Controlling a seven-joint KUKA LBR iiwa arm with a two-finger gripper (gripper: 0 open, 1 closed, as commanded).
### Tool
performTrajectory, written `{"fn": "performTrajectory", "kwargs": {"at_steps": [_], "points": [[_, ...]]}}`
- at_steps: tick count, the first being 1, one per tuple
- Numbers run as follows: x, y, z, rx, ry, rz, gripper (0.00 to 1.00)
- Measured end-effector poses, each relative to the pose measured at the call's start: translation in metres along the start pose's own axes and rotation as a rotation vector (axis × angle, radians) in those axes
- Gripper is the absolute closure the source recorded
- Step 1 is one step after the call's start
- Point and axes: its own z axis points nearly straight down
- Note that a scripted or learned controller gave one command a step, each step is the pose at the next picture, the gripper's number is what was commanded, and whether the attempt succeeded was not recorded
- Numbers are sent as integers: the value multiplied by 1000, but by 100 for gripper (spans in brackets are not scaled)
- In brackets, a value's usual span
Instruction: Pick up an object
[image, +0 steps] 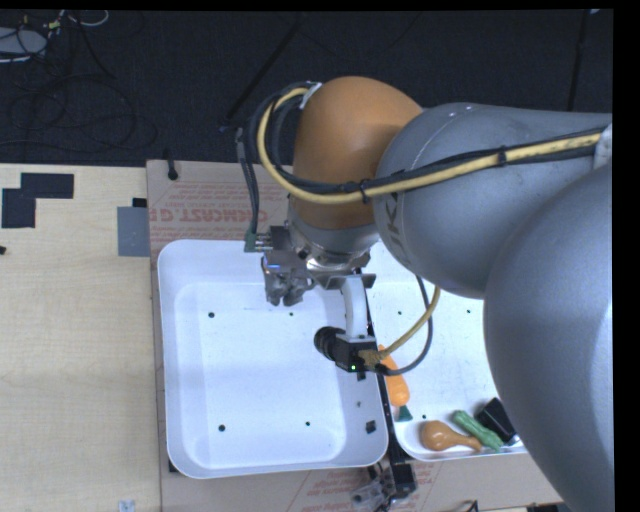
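The gripper (287, 290) hung over the far side of the left bin (190, 440); whether its fingers stood wide or narrow could not be told. Candidate objects, an orange piece (397, 386), tan pear-shaped item (444, 435) and green piece (477, 428), lay in the right bin's (462, 312) near corner. A sound attempt would require shifting right before descending.

A tan, pear-shaped object (443, 435) lies on its side in the right bin's near corner, touching a green piece (477, 428). A black object (495, 418) sits just beside them (an orange one (397, 386) lies nearby).
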Motion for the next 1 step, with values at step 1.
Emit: {"fn": "performTrajectory", "kwargs": {"at_steps": [1], "points": [[53, 11, 146, 3, -2, 1, 100]]}}
